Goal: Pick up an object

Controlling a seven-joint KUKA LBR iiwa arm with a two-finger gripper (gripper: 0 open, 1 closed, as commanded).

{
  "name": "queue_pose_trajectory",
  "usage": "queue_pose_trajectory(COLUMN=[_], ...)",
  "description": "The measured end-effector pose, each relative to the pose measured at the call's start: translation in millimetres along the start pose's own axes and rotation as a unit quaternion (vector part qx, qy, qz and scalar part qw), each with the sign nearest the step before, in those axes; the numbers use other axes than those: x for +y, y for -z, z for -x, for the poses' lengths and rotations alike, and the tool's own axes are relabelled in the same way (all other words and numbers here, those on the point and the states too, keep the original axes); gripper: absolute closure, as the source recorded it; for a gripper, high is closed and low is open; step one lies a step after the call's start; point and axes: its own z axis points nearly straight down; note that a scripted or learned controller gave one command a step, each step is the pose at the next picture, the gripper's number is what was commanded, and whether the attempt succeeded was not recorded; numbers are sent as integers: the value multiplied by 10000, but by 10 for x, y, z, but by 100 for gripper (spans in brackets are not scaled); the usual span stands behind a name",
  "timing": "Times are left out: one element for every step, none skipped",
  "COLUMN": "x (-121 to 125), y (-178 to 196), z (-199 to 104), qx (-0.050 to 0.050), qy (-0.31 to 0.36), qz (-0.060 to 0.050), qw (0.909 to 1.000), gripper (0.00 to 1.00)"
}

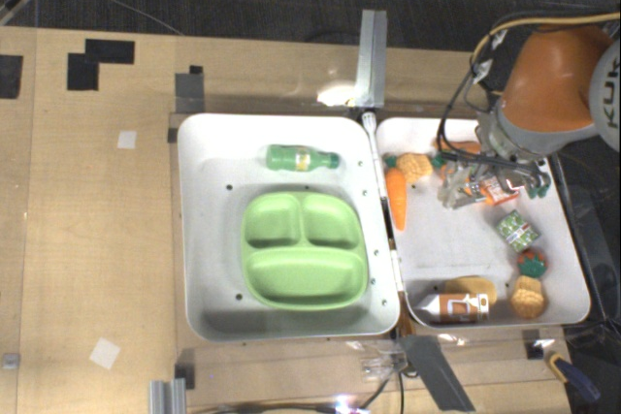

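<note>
Pale wooden tabletop [87, 238] carries two shallow white bins side by side, dark carpet beyond it. Left white bin [199, 238] holds a green plastic divided tray [305, 247] in its middle, with a green plastic bottle [302, 158] lying on its side just beyond the tray. Right white bin [437, 252] holds an orange plastic carrot [396, 196] against the wall nearest the tray, a tan toy beside the carrot top, a brown bottle with white label [460, 302] lying at the near edge, a tan round toy [529, 297] beside it, and a small green-and-white packet [517, 230]. Grey arm with orange band [548, 82] hangs over the right bin's far side; end effector [464, 186] sits low by a red-and-white packet [499, 192], cannot tell open or closed, nothing visibly gripped.
</note>
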Motion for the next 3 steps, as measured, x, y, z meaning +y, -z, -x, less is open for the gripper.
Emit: queue_pose_trajectory(x=[-257, 497, 955], y=[54, 611, 493], z=[-1164, -840, -584], qx=[-10, -49, -28], qy=[846, 980, 1301], qz=[-5, 0, 10], qw=[9964, 9952, 9915], gripper=[100, 100, 100])
